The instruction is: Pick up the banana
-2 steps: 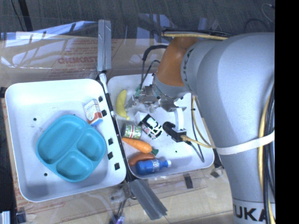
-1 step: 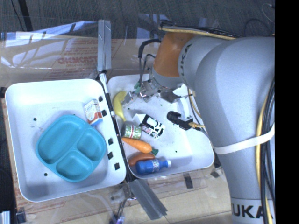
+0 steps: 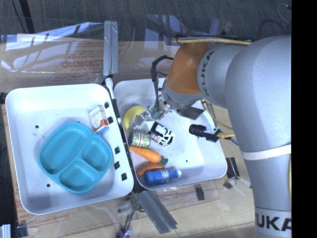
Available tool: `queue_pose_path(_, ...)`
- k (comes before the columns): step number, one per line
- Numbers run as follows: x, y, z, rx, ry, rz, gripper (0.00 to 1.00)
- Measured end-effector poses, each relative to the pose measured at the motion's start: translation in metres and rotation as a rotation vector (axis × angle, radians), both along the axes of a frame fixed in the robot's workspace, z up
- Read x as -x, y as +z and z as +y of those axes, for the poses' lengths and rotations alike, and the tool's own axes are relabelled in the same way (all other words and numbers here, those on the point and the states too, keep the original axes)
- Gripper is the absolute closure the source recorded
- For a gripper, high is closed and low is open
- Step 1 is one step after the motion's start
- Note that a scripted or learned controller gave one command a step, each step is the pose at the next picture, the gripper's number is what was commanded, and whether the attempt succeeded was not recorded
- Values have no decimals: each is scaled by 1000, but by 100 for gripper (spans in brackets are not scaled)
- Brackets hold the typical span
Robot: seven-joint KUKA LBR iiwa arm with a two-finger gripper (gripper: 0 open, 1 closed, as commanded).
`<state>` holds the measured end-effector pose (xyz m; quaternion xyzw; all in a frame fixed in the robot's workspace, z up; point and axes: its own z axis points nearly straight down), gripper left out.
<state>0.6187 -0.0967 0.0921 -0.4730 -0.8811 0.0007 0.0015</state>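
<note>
I am looking down on a bench of taped brown board carrying two shallow white bins, the left bin and the right bin, parted by a black-marked divider. In the left bin lies a blue compartment plate with a small red-and-white carton just beside it at its 1 o'clock. The right bin holds the clutter: the banana sits against the divider wall at the bin's 9 to 10 o'clock, a pale yellow curve of which I see only the upper rounded part, so I cannot call its long axis with confidence. Just below it is a small green-labelled can, then a carrot lying slantwise, then a blue bottle at the bin's 6 o'clock, and a black-and-white toy toward the middle. The gripper hangs from the orange-banded wrist and sits just beside the banana, which lies at the gripper's 9 o'clock. I cannot tell how its tips stand, nor whether it touches the fruit. I judge the coming move to turn on that short leftward offset: the tool must shift toward the divider to straddle the banana, with the wall and the can crowding it.
</note>
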Motion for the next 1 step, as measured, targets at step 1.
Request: queue_pose_path(1,0,10,0,1,3,0,100)
